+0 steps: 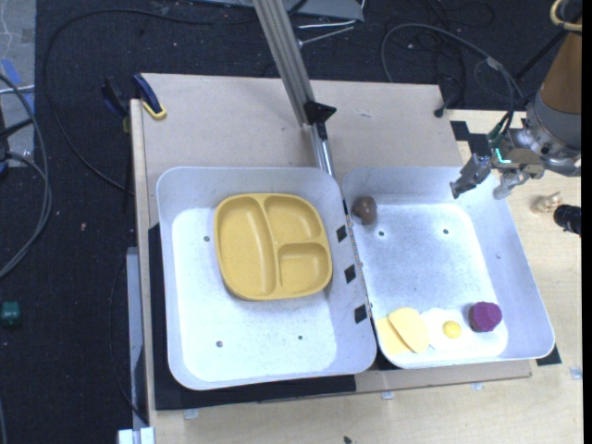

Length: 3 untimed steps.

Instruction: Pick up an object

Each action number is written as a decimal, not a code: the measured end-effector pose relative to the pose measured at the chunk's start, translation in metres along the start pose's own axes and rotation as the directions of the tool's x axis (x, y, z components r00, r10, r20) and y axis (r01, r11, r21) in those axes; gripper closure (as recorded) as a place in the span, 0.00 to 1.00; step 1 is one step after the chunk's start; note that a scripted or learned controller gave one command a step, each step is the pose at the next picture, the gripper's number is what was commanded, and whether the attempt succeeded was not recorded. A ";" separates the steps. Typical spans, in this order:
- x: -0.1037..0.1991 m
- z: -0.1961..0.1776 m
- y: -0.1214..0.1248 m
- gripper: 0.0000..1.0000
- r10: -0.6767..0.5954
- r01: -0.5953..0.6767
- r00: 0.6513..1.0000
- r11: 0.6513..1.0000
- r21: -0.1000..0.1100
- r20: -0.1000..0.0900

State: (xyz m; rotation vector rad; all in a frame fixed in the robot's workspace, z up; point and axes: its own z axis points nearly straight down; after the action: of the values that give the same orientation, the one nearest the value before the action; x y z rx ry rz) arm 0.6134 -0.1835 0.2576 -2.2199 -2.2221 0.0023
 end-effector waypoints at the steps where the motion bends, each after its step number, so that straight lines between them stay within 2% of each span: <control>1: 0.000 -0.001 0.000 0.00 0.000 0.000 1.000 1.000 -0.002 0.000; 3: 0.013 0.115 -0.008 0.00 0.001 -0.001 1.000 1.000 0.003 -0.001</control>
State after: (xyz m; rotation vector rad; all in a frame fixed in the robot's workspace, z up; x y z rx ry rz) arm 0.6049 -0.1703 0.1421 -2.2193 -2.2189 0.0039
